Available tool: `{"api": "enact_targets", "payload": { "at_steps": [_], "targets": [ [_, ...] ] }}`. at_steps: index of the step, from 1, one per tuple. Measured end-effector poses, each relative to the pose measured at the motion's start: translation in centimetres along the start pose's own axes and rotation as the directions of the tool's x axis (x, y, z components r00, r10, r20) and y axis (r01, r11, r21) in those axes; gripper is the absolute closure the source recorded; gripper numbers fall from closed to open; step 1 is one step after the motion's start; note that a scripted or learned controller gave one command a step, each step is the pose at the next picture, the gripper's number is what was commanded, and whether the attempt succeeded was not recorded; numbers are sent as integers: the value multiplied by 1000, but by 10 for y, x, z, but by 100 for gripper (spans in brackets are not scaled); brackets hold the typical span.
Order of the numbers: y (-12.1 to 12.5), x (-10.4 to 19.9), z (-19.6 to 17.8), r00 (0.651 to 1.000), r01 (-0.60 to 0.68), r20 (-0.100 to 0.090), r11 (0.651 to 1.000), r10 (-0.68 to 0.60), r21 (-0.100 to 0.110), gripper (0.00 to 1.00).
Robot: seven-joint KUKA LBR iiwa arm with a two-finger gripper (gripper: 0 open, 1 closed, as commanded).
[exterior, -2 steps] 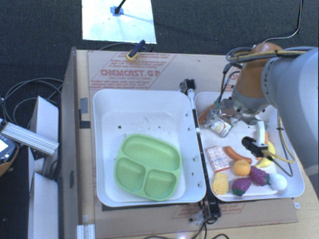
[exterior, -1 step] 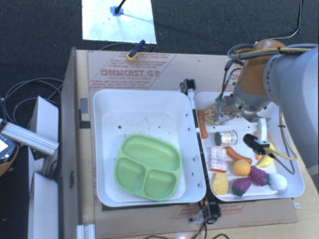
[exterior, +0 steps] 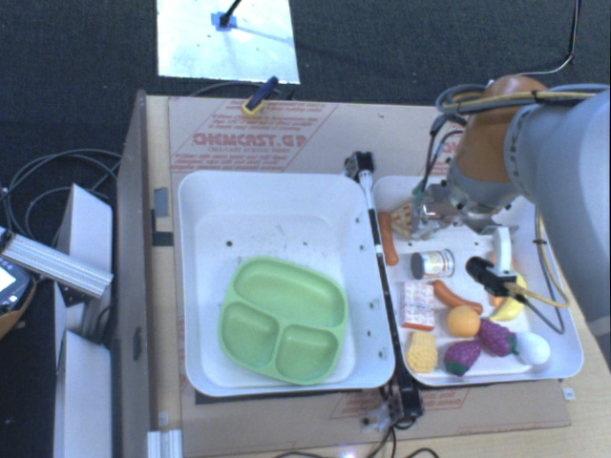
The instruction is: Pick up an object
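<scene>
1. The right bin [exterior: 571, 351] holds a scatter of small toy foods, any of which could be picked; none of them sits between the gripper's tips.
2. Along its left wall lies a thin orange carrot [exterior: 389, 239], long and smooth.
3. Near the middle a small can [exterior: 432, 263] lies on its side, a round cylinder with a pale label and a dark end.
4. Below it lie a flat packet [exterior: 418, 304] printed in red and white, a glossy sausage [exterior: 456, 296] and a round orange [exterior: 463, 322].
5. At the front edge sit a bumpy yellow corn cob [exterior: 421, 350], two knobbly purple grape bunches [exterior: 477, 345], a white egg [exterior: 533, 348] and a curved yellow banana [exterior: 513, 302].
6. The gripper [exterior: 427, 210] hangs low over the back of this bin, close above a pale crinkled item; whether it is spread or pressed together cannot be told.
7. The left bin [exterior: 210, 208] holds a light green plastic plate [exterior: 283, 320] with three rounded compartments.
</scene>
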State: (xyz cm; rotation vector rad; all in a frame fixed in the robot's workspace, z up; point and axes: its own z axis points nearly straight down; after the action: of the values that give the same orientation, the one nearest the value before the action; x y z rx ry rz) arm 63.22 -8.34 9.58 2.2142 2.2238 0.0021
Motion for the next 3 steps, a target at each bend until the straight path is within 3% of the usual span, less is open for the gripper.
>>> {"api": "enact_targets", "payload": {
  "at_steps": [1, 2, 3],
  "targets": [
    [34, -1, 10, 1000, 0, -4, 1000, 0, 20, 0],
    [-42, -8, 11, 1000, -3, -1, 1000, 3, 3, 0],
    [-119, -78, 11, 1000, -6, 1, 1000, 6, 3, 0]
  ]
}}
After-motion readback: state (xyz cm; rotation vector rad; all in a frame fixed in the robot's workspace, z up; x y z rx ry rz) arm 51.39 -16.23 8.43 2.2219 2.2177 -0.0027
